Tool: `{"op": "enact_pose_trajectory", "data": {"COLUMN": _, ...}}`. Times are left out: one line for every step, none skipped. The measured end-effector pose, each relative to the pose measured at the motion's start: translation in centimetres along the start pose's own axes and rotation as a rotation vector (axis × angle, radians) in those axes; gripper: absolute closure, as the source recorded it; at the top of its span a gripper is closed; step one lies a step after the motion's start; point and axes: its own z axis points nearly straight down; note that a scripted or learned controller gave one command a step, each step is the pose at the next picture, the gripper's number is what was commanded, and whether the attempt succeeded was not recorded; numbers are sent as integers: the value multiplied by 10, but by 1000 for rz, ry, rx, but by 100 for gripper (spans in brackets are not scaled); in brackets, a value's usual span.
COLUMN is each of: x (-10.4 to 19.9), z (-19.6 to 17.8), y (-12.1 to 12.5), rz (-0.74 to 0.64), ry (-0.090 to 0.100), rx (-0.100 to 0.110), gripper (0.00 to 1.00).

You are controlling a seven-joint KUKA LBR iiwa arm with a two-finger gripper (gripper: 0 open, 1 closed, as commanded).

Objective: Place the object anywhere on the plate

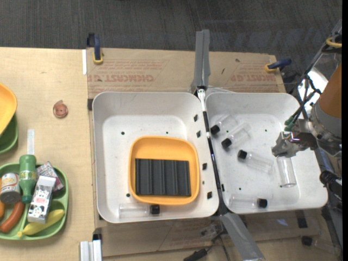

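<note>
Here, the gripper point(284, 149) hovers over the right bin point(304, 197), jaws gripping a clear plastic vial point(286, 173) that hangs upright below them. More clear, black-capped vials point(235, 136) lie scattered nearby. The glossy orange square plate point(163, 145) in the left bin point(109, 145) bears a ribbed black block point(162, 177).

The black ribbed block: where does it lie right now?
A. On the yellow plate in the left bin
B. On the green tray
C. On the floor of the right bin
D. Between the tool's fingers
A: the black ribbed block rests on the yellow plate inside the left bin.
</note>
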Motion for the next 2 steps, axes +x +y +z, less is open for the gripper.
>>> {"op": "enact_pose_trajectory", "data": {"x": 1, "z": -8, "y": 10, "rz": -83, "ry": -1, "rx": 0, "gripper": 100}}
{"op": "enact_pose_trajectory", "data": {"x": 1, "z": -15, "y": 30, "rz": -224, "ry": -1, "rx": -2, "gripper": 100}}
